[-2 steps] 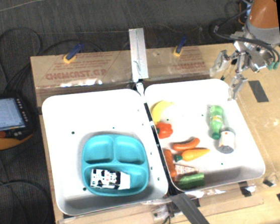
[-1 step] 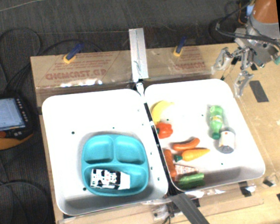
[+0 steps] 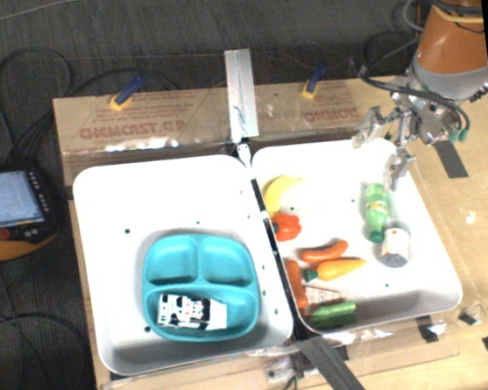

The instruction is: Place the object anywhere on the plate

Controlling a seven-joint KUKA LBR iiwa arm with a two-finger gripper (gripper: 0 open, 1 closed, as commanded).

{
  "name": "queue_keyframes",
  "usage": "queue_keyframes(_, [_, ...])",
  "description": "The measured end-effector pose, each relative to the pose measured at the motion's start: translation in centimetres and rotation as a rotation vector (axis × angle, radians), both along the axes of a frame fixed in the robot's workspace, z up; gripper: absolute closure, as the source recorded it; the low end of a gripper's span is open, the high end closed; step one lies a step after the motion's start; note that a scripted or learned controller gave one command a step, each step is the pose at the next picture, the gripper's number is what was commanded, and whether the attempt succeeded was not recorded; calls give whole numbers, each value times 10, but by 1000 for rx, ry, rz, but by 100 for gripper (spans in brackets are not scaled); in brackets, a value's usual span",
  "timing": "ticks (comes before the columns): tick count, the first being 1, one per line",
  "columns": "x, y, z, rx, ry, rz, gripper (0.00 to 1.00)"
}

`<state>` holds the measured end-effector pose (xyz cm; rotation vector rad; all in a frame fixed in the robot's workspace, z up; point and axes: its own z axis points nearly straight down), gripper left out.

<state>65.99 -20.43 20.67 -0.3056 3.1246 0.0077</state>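
The gripper (image 3: 386, 147) hangs over the back right corner of the right bin (image 3: 432, 290), its fingers spread open and holding nothing. Just below it lies a green bottle (image 3: 375, 211), with a white cap-like roll (image 3: 394, 247) touching its lower end. Further left in the same bin sit a banana (image 3: 279, 189), a red pepper (image 3: 287, 225), a chilli (image 3: 324, 250), a carrot (image 3: 339, 267) and a cucumber (image 3: 333, 314), most of them crowded against the divider.

The plate (image 3: 200, 283) is in the left bin (image 3: 104, 207), a blue sectioned tray with a black-and-white card (image 3: 190, 311) already lying in its front compartment (the two back compartments look free).

The step in hand seems to be the pick, and the bottle is the likeliest target, being nearest. To do it well, the fingers should straddle the bottle across its narrow width, not along its length, and come down near its middle so it does not swing. The roll touching its end may be dragged along, so a grip higher up the body is safer. Then lift well clear of the divider before crossing, and release over one of the back compartments.
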Motion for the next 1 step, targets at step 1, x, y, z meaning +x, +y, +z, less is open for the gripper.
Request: queue_keyframes(1, [10, -18, 49, -4, -1, 18, 0])
